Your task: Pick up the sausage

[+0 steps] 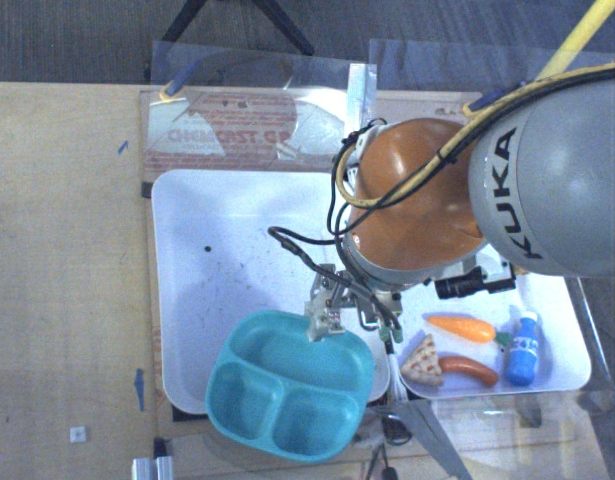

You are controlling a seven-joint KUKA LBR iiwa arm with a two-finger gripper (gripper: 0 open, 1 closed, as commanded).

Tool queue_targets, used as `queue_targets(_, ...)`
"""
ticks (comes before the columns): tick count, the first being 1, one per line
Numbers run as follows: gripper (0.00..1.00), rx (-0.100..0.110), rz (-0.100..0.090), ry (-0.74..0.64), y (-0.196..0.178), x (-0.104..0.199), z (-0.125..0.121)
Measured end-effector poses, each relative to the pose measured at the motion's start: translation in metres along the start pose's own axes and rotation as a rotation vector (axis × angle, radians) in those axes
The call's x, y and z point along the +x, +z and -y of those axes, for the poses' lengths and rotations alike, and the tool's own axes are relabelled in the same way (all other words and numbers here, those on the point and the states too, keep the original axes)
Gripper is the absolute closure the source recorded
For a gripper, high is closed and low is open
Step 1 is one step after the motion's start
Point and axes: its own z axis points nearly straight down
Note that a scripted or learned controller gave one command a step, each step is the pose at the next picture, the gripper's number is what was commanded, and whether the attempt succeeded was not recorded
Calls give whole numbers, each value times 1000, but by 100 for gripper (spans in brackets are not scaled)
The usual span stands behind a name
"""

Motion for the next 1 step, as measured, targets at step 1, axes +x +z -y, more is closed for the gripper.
queue_targets(1, 100, -4, 2, -279, -5, -33, -104)
